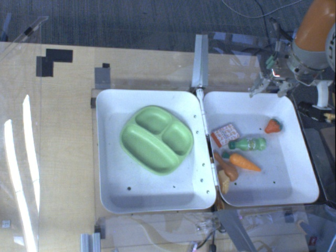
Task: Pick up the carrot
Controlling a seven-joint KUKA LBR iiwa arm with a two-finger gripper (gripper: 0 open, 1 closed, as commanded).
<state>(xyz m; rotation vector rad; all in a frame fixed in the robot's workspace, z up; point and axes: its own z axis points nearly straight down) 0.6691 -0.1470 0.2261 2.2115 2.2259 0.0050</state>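
A pale wooden worktop (58, 156) fills the left and lower part of the view, with bright streaks of reflected light along its left side. Black tape marks (52, 60) sit near its far left corner. Beyond the worktop lies dark grey ribbed carpet (131, 9). A thin black cable (252, 4) loops across the carpet at upper right.

The carrot (242, 161) lies crowded: a green bottle (248, 144) just behind it, brown items (226, 169) touching its leafy end beside the bin wall (211, 151). Open floor (273, 180) extends in front and to the right. A strawberry (272, 126) sits apart.
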